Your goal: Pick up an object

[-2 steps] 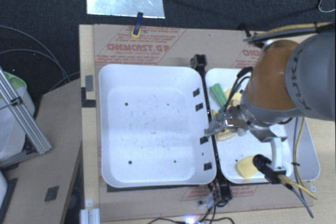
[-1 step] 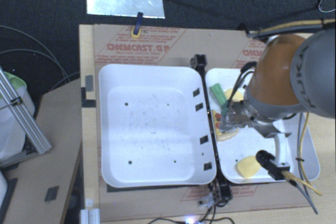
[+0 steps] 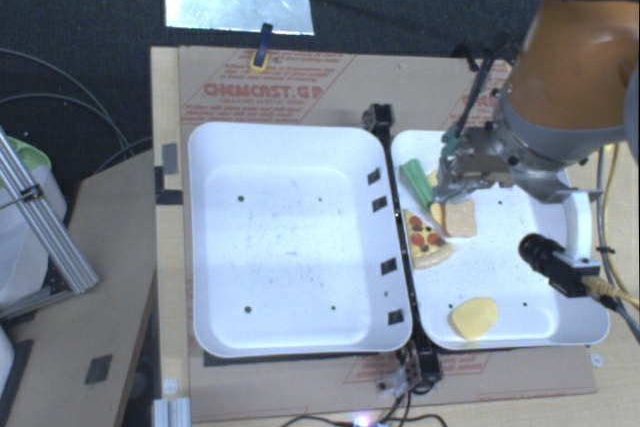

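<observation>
Over the right bin (image 3: 560, 320) the tool (image 3: 452, 183) hangs low, and honestly can't tell how it's set. Right under it sits a tan cracker block (image 3: 460, 218), with a green piece (image 3: 415, 182) just left, a pizza slice (image 3: 425, 242) below, and a yellow lump (image 3: 473, 316) nearer the front.

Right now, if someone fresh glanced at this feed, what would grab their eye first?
Probably the arm's orange band bulking large at upper right, with the gripper lowered into the right bin over a cluster of toy food: a green piece, a tan cracker and a pizza slice. A yellow piece lies alone near that bin's front edge.
</observation>
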You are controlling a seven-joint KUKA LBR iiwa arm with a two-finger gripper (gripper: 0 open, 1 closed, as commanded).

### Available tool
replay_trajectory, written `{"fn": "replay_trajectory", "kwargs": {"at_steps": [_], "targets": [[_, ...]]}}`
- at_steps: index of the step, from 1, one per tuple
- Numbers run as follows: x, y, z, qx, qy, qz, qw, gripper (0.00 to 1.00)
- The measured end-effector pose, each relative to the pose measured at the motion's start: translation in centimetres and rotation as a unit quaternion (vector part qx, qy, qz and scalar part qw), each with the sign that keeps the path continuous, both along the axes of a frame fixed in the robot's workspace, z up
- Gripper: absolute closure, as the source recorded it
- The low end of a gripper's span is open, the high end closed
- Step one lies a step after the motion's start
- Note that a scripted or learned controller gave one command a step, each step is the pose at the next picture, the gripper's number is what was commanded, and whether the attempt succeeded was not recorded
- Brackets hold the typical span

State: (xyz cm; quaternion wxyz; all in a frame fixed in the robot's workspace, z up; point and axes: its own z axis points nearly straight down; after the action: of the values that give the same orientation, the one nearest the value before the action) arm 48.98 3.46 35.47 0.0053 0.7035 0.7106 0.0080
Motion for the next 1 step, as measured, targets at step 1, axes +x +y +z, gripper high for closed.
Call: {"fn": "replay_trajectory", "kwargs": {"at_steps": [1], "targets": [[2.7, -2.84, -6.44, -0.0026, 0.01, -0.006, 0.9999, 1.0]]}}
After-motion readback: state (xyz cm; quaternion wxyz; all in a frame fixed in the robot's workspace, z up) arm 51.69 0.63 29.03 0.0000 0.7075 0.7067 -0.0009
